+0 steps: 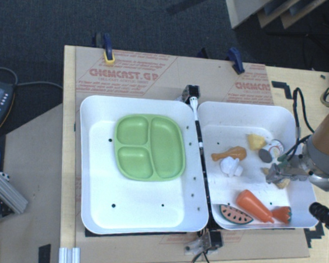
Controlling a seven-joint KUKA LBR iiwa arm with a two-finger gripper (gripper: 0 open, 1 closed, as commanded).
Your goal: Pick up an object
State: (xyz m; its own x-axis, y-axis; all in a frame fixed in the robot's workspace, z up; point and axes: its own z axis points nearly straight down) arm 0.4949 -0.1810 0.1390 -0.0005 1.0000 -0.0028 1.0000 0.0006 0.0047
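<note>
The right bin point(250, 114) holds several toy foods. A tan drumstick-shaped piece point(229, 154) lies left of centre, with a small white piece point(231, 167) just below it. A yellow piece point(256, 141) and a round grey-white item point(270, 150) lie toward the back. An orange carrot point(254, 204), a watermelon slice point(235, 214) and a red piece point(283, 214) lie along the front. My gripper point(278, 174) is low over the bin's right side, just below the round item, with a small tan object point(283, 183) right beside it.
The left bin point(94, 168) bears a green divided plate point(150, 147). A black divider with clips point(199, 158) runs between the bins. Cables point(298, 112) trail along the right bin's far right rim. Blue clamps point(235, 59) hold the board's back edge.
</note>
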